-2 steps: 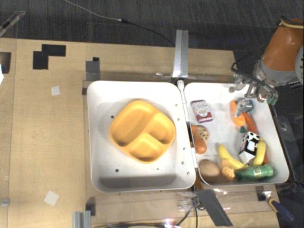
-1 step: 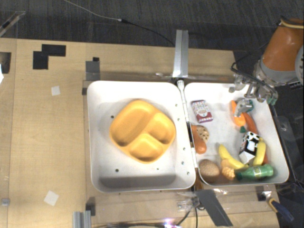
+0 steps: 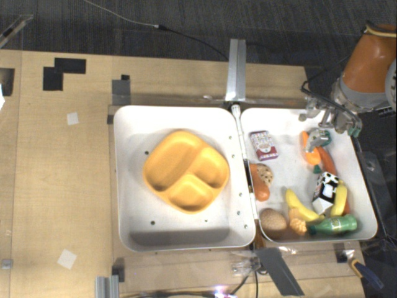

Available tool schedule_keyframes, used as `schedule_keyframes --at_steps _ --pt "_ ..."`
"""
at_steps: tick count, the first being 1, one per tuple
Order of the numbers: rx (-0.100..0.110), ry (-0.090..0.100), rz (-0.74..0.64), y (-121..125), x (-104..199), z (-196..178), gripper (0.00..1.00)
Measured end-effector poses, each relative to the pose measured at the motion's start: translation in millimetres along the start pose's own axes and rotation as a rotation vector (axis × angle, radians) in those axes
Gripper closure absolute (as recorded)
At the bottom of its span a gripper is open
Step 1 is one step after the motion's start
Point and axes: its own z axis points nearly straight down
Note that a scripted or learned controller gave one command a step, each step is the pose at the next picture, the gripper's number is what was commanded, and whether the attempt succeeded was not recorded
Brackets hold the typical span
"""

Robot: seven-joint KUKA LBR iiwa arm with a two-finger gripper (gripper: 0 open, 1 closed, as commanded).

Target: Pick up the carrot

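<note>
**Gripper over the carrot in the crowded right bin**

The carrot (image 3: 324,158) lies near the far right corner of the right bin (image 3: 285,121), pointing toward the near side. The gripper (image 3: 322,134) sits directly over its far end, touching or nearly so; whether its fingers are spread or pressed together cannot be told. Just near the carrot stands a black-and-white carton (image 3: 325,190), with a yellow banana (image 3: 300,205) and a green bottle (image 3: 333,225) closer still. A red-and-white packet (image 3: 263,144) lies to the left, well apart. The left bin (image 3: 127,185) holds a yellow divided tray (image 3: 186,170).
</note>
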Motion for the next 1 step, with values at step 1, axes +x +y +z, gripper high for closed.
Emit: schedule_keyframes --at_steps 1 --pt "-0.001 0.001 0.026 0.9 0.6 0.2 0.00"
